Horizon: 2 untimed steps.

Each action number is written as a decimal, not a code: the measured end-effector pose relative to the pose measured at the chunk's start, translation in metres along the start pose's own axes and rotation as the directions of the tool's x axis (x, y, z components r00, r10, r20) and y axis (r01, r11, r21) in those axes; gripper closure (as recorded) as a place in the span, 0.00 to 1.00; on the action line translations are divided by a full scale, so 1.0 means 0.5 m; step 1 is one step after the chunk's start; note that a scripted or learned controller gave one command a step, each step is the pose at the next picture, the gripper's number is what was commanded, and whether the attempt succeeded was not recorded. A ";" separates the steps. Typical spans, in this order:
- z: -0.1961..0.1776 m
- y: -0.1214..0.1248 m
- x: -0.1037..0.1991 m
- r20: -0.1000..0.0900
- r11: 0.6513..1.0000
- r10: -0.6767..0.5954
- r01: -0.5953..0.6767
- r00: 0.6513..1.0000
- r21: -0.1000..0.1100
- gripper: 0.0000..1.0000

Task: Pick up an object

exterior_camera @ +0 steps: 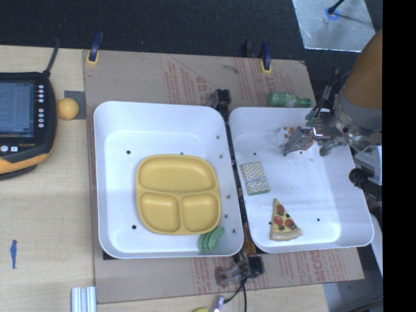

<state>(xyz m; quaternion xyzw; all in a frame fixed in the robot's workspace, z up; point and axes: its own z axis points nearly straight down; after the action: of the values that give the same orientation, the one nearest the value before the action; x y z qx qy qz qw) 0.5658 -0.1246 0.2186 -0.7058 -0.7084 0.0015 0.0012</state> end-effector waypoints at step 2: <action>0.255 -0.146 0.057 -0.001 1.000 -0.002 0.002 1.000 0.000 0.00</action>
<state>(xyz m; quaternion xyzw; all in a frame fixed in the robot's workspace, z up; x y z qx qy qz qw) 0.4921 -0.0964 0.0912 -0.7049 -0.7093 0.0013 0.0016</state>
